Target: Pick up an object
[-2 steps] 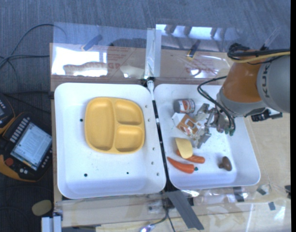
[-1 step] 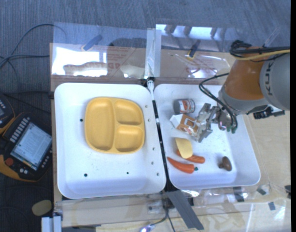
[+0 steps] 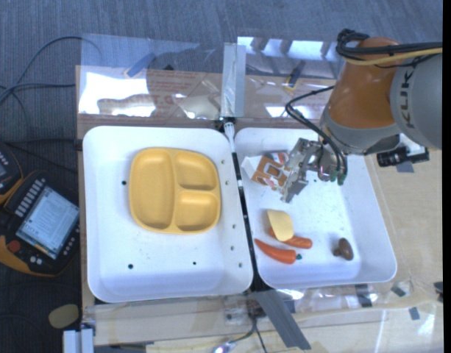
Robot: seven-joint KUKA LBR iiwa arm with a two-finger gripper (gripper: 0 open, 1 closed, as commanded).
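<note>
In the right bin [image 3: 372, 219] lie a yellow wedge [image 3: 279, 225], an orange carrot-like piece [image 3: 275, 252], a shorter orange piece [image 3: 299, 242], a small brown lump [image 3: 343, 249] and an orange-and-white packet [image 3: 270, 169]. My gripper [image 3: 296, 182] hangs over the bin's upper middle, its fingers pointing down-left right beside the packet's right edge. The fingers stand apart, with nothing between them. The arm's orange band [image 3: 365, 87] rises behind it at the upper right.
The left bin [image 3: 107, 271] holds a yellow three-compartment plate [image 3: 173, 189]. A raised divider [image 3: 240, 204] separates the two bins. Clear plastic sheeting lies behind the bins, and a handheld pendant [image 3: 37, 219] rests off the bench at the left.
</note>
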